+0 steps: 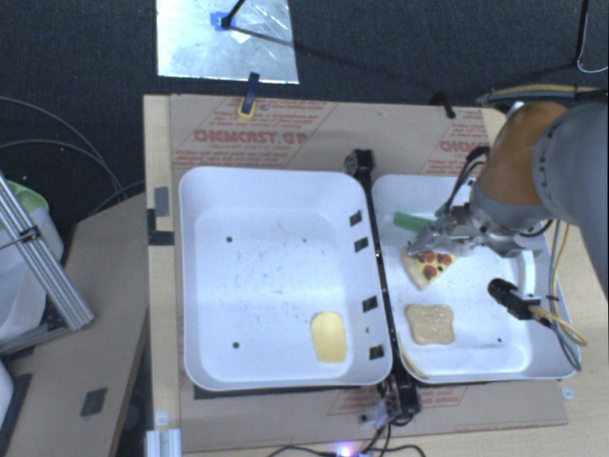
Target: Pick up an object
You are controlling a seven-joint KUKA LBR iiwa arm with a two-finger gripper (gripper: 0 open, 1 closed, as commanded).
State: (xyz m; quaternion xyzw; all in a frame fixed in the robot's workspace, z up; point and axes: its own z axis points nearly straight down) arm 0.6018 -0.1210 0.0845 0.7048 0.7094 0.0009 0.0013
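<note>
Under both bins [276, 184]: board [314, 127] reads "CHEMCAST GP". Jaws [440, 246] at pizza slice [428, 267], r. bin; grip can't tell.

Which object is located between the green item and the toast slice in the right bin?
In the camera view, the pizza slice lies between the green item and the toast slice, with the gripper right at its upper edge.
</note>
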